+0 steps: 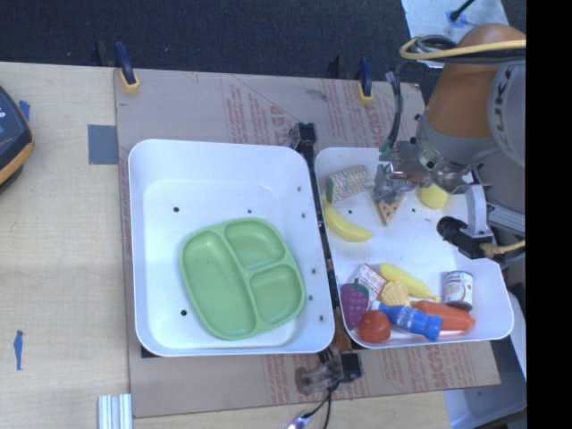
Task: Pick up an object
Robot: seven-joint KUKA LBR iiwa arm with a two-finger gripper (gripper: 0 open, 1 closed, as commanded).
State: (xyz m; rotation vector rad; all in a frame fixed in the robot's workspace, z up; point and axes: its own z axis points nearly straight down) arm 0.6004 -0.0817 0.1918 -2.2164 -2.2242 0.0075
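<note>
Gripper point(391, 184) low in far part of right bin point(500, 324); finger state cannot be told. Small wedge-shaped toy point(387, 210) lies directly beneath/near side of tip, long axis roughly near-far. Banana point(343, 226) just left of it, long axis slanting near-right. Whether the wedge is gripped: unclear. Left bin holds green divided plate point(243, 278).

Green divided plate point(241, 278); white bins point(147, 239); yellow banana point(344, 226); red tomato point(374, 326); purple grapes point(354, 304); blue bottle point(416, 321).
</note>
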